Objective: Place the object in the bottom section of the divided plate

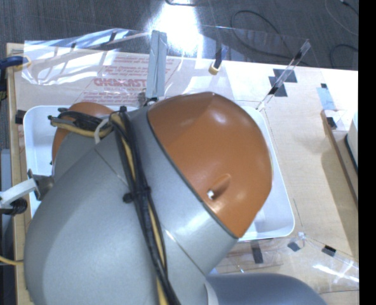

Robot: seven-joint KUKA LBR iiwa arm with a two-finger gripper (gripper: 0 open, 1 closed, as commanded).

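Orange and grey arm (175, 189) bulk looms over the white bin (283, 218), covering most of it. The pincer sits somewhere beneath the arm; its state I cannot tell. Object and divided plate are likewise masked under the arm. Best advice: descend slowly and confirm the plate's bottom section first.

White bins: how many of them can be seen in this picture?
1. One white bin shows at the corners around the arm: its left rim at the left, its right corner at the lower right. The arm covers the middle, so a second bin may be hidden.
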